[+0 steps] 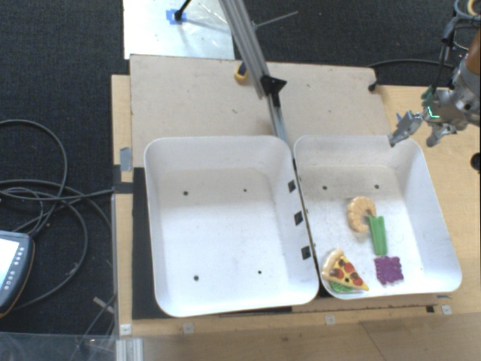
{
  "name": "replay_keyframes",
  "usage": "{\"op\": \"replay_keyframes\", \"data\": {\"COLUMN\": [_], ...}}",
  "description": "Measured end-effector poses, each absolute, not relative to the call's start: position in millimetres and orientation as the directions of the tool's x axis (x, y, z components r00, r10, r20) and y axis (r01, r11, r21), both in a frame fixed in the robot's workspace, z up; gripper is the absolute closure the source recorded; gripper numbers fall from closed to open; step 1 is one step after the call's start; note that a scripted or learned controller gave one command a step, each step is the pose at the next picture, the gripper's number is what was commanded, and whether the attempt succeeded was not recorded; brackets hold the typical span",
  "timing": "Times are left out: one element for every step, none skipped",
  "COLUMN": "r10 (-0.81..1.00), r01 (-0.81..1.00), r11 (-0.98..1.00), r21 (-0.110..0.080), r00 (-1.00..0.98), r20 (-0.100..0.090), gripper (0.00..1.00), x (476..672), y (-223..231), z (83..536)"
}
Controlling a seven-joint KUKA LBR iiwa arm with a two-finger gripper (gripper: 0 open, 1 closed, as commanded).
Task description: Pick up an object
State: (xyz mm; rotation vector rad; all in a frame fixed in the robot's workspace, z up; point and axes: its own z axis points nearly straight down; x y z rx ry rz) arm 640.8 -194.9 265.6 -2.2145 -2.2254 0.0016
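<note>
The right bin (425,179) holds a tan croissant-like pastry (360,211), a green stick (378,234), a purple grape cluster (388,269) and a pizza slice (343,271). My gripper (418,130) hangs over the bin's far right corner, well above and behind these objects. Its two fingers are spread apart with nothing between them.
The left bin (161,156) sits beside the right one, divided by a shared rim with black clips (297,217). A grey camera pole (248,36) slants across the back of the bench. Cables lie on the floor at left.
</note>
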Motion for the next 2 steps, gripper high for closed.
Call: {"op": "replay_keyframes", "data": {"r10": [1.000,1.000], "r01": [1.000,1.000], "r11": [0.007,0.002], "r21": [0.001,-0.003], "r00": [-0.007,-0.002], "r20": [-0.001,0.000], "gripper": [0.00,0.00], "x": [641.5,645.2], "y": [-195,-203], "z": [268,212]}}
